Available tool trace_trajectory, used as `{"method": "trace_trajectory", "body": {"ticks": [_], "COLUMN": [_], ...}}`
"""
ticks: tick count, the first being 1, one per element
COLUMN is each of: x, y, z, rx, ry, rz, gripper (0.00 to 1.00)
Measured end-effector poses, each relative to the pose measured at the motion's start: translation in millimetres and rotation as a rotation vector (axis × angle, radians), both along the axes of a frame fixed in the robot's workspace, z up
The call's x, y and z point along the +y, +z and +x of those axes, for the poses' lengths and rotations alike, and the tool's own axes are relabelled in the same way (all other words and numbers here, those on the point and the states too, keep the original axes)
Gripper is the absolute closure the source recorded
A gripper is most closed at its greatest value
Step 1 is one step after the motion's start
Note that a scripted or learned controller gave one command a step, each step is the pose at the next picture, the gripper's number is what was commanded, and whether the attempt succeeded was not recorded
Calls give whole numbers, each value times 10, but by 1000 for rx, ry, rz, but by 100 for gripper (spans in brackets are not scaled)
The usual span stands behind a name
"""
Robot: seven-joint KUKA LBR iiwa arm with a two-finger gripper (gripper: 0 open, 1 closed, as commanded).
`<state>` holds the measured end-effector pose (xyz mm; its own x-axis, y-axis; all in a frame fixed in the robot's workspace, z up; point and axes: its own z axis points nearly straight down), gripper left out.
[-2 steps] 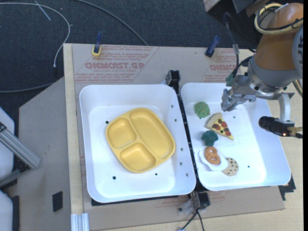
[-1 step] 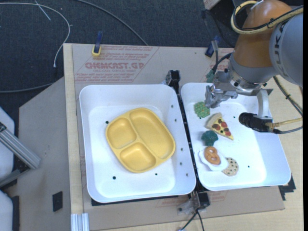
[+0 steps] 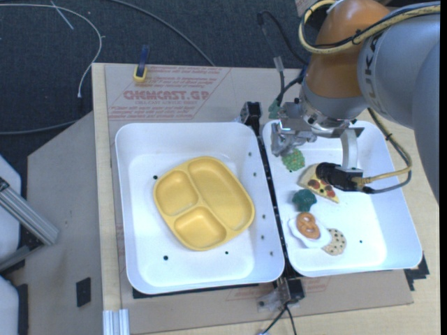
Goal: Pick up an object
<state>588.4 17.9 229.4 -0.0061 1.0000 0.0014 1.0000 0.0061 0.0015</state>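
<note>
Camera view shows a small bumpy green toy vegetable (image 3: 294, 160) at the right-hand white bin's (image 3: 391, 253) upper left, probably light, stiff and slippery, best pinched across its middle, directly under the two-finger gripper (image 3: 286, 144), whose grasp cannot be told, beside a pizza-slice toy (image 3: 320, 185).

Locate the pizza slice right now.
The pizza slice lies in the right bin, near its middle, just above the pretzel, right of the dark green piece, and below the gripper.
</note>
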Motion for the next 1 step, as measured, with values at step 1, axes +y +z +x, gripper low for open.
{"method": "trace_trajectory", "body": {"ticks": [1], "x": [556], "y": [-66], "z": [77], "rx": [1], "ry": [-1], "rz": [1], "gripper": [100]}}
